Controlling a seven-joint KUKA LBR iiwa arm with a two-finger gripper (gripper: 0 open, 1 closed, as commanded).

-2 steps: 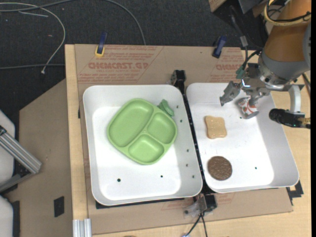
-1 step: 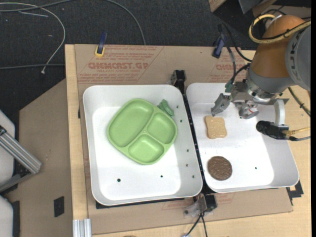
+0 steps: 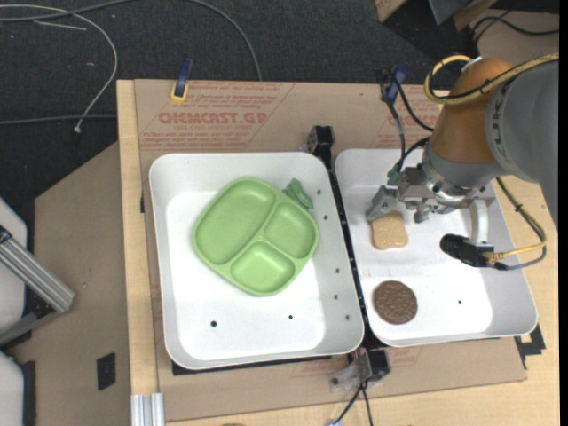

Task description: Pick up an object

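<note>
Gripper (image 3: 390, 204) sits low in the right bin (image 3: 515, 304), near that bin's upper left part, with the grey arm (image 3: 524, 122) and its orange band (image 3: 466, 118) coming in from the right above it. Fingers (image 3: 382, 204) are hard to read from this angle; cannot tell whether they are apart or together.

Tan biscuit (image 3: 389, 233) lies directly below the gripper in the view, its upper edge touching or just under the fingertips. Cannot tell whether it is actually between the fingers; it looks to rest flat on the bin floor. Shape: a rounded rectangle, pale tan, plain surface.

Brown cookie (image 3: 395, 301) lies lower in the same bin, well apart from the gripper and apart from the tan biscuit. Shape: a round disc, dark brown, speckled, flat on the floor.

Black cable end (image 3: 466, 249) with a yellow lead hangs off the wrist, to the right of the tan biscuit.

Left bin (image 3: 177, 327) holds a green plate (image 3: 256, 235) with three compartments, tilted at a diagonal, and a small dark green piece (image 3: 299, 193) touching its upper right edge.
</note>
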